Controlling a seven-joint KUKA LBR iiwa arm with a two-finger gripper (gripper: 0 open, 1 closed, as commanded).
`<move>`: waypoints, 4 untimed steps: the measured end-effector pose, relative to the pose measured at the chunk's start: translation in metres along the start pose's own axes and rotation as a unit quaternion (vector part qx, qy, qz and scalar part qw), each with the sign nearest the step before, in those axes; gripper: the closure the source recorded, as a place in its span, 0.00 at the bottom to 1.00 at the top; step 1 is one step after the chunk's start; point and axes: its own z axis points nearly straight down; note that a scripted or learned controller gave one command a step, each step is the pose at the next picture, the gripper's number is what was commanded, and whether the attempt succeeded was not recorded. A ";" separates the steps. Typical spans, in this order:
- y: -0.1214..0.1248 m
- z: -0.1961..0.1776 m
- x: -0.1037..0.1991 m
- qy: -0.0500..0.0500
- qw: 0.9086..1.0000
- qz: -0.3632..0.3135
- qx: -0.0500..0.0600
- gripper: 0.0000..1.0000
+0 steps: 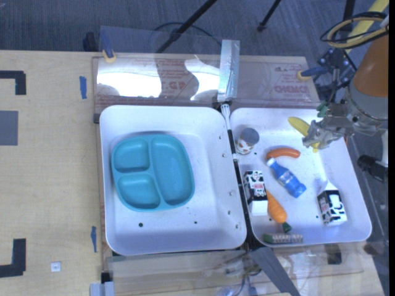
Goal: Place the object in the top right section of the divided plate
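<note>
Divided plate in the left bin, toys and arm over the right bin

The blue divided plate point(152, 171) lies flat in the left bin point(203, 227), none of its three sections holding anything. Right of the plate, in the right bin point(355, 227), a small grey cup point(247, 139) stands nearest it, with a black-and-white carton point(254, 184) and a carrot point(277, 208) below the cup. Further right of the plate lie an orange sausage point(283, 153), a blue bottle point(289, 179) and a second carton point(331, 206). Furthest from the plate, a yellow banana point(301, 127) lies just beside the gripper point(323, 134); whether its fingers are apart or together cannot be told, and nothing is visibly held between them
</note>
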 end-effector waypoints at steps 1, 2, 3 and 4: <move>-0.057 0.051 0.012 0.001 0.998 -0.061 0.002 1.00; -0.087 0.096 -0.008 0.002 0.959 -0.284 0.002 1.00; -0.087 0.138 -0.039 0.001 0.924 -0.381 -0.001 1.00; -0.092 0.110 -0.042 -0.001 0.868 -0.496 -0.001 1.00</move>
